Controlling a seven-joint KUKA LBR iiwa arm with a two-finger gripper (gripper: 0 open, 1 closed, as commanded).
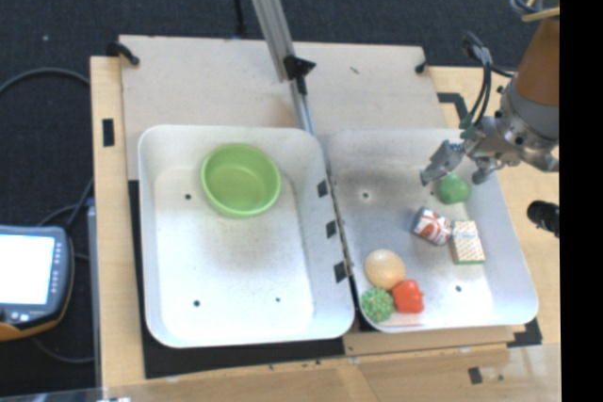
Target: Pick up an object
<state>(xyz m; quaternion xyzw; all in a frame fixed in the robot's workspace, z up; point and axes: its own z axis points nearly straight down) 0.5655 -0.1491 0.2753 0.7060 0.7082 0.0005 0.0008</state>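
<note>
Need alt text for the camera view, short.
The gripper hangs over the right bin, just above a green ball. Nearer the camera in that bin lie a red-and-white can, a small box and more small items; the left bin holds a green bowl.

A pale wooden counter [111,202] carries a beige board [217,80] toward twelve o'clock and two shallow white bins: the left bin [170,297] at nine o'clock, the right bin [499,287] at three. What seems a dark mat [138,278] lies beneath them.
</note>
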